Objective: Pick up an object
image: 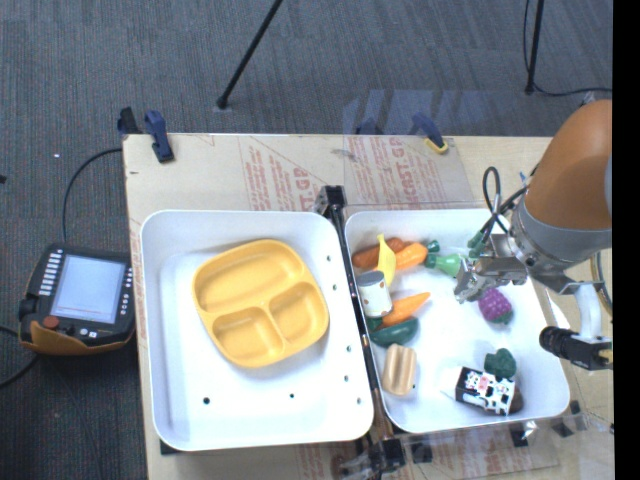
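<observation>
the table (270, 163) carries 2 white bins side by side. the left bin (175, 368) holds a yellow tray (260, 300) with 3 compartments. the right bin (440, 418) holds the toys. the arm (575, 183) reaches in from the right, its orange band over the bin's right edge. the jaws (478, 280) hang low over the right part of the right bin, just beside a purple grape bunch (496, 306) at its upper left; whether they are apart or together cannot be told, and nothing shows between them. left of the table, on the floor, lies a pendant (80, 298) with a lit screen. in the right bin: a cow-print box (487, 390) near the front right, a bread loaf (400, 368) at front left, a can (374, 291) by the left wall, a banana (387, 261) and 2 carrots (408, 258) (405, 306) near it, a green toy (500, 362) just above the box.
</observation>
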Available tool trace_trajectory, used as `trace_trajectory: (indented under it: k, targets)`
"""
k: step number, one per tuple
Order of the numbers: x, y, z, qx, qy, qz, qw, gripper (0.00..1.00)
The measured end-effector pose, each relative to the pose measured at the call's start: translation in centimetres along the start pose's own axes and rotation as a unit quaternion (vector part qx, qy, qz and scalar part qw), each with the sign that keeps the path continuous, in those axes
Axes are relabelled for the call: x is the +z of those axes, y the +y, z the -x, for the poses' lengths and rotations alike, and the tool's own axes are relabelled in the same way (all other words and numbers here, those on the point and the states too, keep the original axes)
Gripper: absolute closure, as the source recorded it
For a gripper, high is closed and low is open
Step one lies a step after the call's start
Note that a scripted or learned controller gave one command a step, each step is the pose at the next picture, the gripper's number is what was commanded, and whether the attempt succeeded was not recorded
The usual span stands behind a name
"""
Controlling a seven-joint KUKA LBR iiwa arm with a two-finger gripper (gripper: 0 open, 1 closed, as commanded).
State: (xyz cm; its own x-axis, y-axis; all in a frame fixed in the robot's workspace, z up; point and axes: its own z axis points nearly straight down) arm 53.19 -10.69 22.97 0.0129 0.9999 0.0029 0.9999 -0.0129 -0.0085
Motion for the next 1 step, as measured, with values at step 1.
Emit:
trace_trajectory:
  k: [1]
  targets:
    - [3.84, 6.63, 5.22, -0.069, -0.001, 0.001, 0.9976, 1.0]
